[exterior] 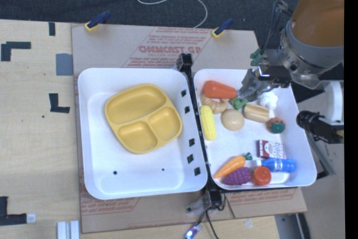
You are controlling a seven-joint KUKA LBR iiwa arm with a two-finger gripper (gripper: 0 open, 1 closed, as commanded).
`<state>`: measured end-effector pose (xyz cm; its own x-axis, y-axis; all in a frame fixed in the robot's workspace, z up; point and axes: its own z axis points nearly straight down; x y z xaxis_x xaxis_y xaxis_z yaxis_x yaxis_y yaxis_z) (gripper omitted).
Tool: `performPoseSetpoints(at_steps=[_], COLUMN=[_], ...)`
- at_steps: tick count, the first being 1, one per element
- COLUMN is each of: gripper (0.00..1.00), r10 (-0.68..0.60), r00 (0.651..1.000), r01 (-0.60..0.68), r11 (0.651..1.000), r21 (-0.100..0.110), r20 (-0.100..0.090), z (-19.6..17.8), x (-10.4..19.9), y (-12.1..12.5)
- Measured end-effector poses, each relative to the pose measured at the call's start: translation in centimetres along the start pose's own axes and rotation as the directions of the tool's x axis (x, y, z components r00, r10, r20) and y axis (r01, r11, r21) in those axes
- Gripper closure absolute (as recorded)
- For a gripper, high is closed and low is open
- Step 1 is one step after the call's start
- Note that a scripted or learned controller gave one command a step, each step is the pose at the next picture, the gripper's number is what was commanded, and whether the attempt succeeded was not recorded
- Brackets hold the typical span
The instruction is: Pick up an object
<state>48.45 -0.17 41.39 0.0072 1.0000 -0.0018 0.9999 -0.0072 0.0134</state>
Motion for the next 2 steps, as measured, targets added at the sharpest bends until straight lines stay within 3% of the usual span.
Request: performPoseSetpoints(at_steps=[1, 2], gripper=[1.0, 1.0], r10=[-0.025, -0.009], r00=[1.0, 1.0], r01=[0.025, 0.009], r11=[1.0, 1.0], r21=[0.008, 0.024], r20=[-0.007, 0.002], z=[-5.7, 3.5], x=[14.6, 14.5], y=[-0.2, -0.4])
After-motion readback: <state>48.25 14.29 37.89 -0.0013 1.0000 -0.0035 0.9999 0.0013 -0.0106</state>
